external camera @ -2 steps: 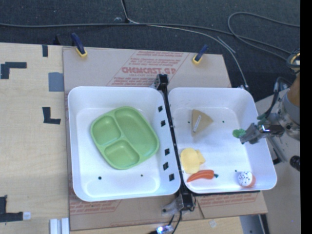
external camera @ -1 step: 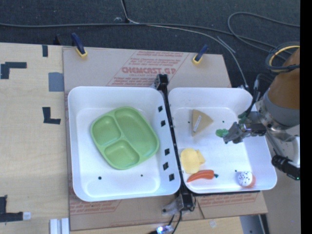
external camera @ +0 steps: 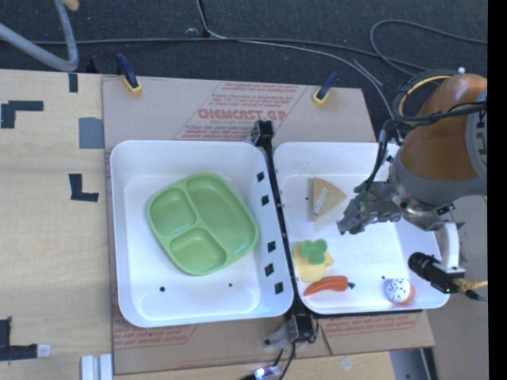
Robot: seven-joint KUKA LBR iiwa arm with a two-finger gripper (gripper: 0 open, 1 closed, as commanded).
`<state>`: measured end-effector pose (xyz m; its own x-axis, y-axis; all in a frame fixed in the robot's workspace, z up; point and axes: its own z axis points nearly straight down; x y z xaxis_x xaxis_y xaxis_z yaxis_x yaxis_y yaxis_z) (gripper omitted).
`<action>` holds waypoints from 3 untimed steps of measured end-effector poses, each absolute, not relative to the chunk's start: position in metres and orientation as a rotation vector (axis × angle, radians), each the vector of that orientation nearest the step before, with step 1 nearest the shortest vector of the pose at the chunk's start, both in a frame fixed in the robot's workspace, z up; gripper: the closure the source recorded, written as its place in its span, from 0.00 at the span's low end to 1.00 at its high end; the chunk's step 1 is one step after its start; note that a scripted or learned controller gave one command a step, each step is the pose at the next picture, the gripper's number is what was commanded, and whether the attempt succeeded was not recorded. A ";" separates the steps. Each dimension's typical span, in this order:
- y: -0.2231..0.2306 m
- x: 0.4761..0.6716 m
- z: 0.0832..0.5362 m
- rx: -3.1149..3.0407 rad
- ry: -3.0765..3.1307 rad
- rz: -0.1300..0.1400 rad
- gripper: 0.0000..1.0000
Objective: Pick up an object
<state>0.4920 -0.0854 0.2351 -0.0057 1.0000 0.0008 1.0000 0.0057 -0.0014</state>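
1. I am watching the dark two-finger gripper (external camera: 348, 222) hanging over the right white plastic bin (external camera: 372, 161), just beside the tan wedge-shaped block (external camera: 325, 197); I cannot tell its state.
2. I am judging that wedge the nearest candidate, lying flat near the bin's back.
3. I am worrying about its sloped faces letting it slide, or a descent landing on the bin floor beside it.

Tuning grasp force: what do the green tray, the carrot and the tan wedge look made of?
Green tray: looks like moulded plastic, matte with a soft sheen on its compartment rims.
Carrot: probably toy plastic or rubber; uniform orange-red, smooth, small green tip.
Tan wedge: unclear; flat matte tan faces suggest foam, wood or plastic toy food.
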 end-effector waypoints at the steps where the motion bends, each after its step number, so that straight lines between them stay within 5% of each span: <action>1: -0.035 0.491 0.223 -2.214 -2.225 0.001 1.00; 3: 0.053 0.496 0.217 -2.213 -2.226 0.001 1.00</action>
